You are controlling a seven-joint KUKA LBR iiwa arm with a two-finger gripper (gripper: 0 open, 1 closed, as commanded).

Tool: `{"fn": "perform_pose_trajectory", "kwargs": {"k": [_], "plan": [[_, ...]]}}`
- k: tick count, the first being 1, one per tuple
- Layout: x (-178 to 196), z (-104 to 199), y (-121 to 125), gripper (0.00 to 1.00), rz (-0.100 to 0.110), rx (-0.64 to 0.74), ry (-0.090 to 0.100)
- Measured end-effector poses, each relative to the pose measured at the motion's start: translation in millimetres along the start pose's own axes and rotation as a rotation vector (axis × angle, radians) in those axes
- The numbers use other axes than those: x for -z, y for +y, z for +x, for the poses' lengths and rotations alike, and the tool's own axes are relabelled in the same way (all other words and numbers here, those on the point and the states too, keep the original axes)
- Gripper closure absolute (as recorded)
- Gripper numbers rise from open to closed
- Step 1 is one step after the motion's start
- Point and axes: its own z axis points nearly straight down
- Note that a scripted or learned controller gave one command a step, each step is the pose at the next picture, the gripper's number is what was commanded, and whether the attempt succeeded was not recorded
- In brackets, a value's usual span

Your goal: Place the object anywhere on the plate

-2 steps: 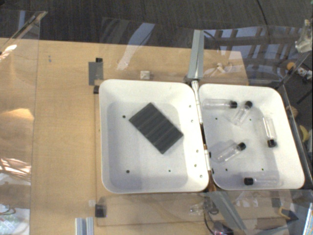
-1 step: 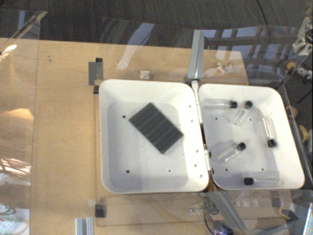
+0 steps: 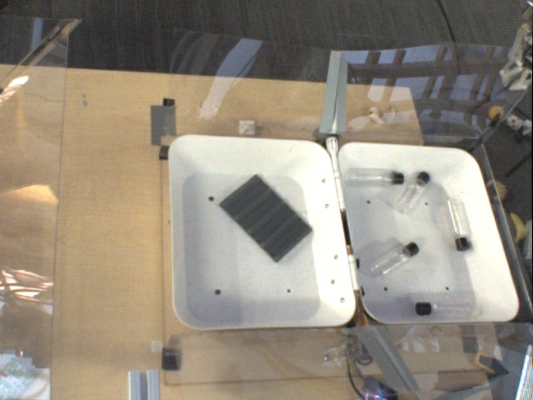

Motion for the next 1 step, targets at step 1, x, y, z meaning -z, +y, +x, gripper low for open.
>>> {"fn": "perform_pose_trajectory", "kwargs": {"k": [1], "plan": [[9.7, 2.9, -1.3, 1.0, 0.0, 0.01, -0.001]]}}
